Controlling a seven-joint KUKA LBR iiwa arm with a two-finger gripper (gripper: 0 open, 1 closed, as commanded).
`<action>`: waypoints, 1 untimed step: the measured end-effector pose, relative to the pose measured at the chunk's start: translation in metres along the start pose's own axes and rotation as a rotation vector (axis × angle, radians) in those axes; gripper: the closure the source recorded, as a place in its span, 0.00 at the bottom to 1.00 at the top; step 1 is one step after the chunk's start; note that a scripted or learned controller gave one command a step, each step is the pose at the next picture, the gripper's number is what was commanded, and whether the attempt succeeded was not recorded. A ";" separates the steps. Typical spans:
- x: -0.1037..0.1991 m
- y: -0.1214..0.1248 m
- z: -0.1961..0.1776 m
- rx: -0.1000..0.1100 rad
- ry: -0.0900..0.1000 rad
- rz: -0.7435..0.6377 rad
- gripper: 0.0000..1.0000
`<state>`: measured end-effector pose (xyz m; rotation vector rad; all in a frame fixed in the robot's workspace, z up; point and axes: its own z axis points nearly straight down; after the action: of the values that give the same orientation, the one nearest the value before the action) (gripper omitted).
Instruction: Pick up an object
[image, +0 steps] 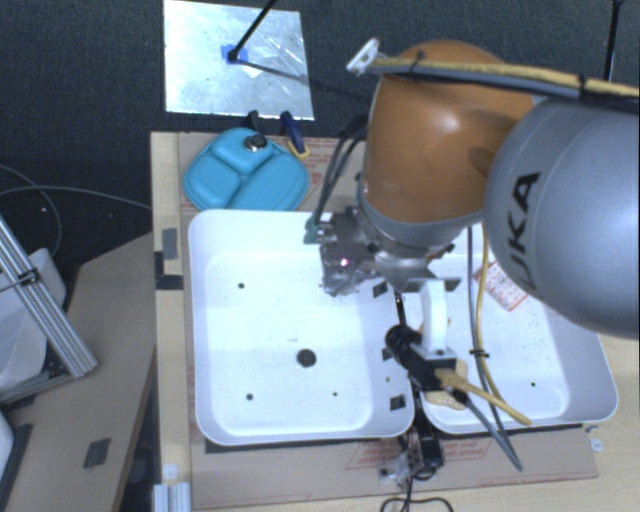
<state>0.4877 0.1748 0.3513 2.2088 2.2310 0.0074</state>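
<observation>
The arm's big orange-and-grey wrist hangs over the seam between the two white bins. Its gripper sits low over the back right part of the left bin, and its metal head hides the tips. A small dark round thing lies on the left bin's floor, to the front and slightly left of the gripper, apart from it. The arm covers most of the right bin, and nothing shows on the bare part of its floor.
A blue moulded plastic container rests behind the left bin on the bench. A shiny silver sheet lies farther back. An aluminium frame stands at the left. A few tiny black dots mark the left bin's floor.
</observation>
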 end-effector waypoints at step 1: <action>-0.041 0.000 -0.076 -0.006 0.001 0.013 1.00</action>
<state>0.4876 0.1332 0.4268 2.2204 2.2145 0.0150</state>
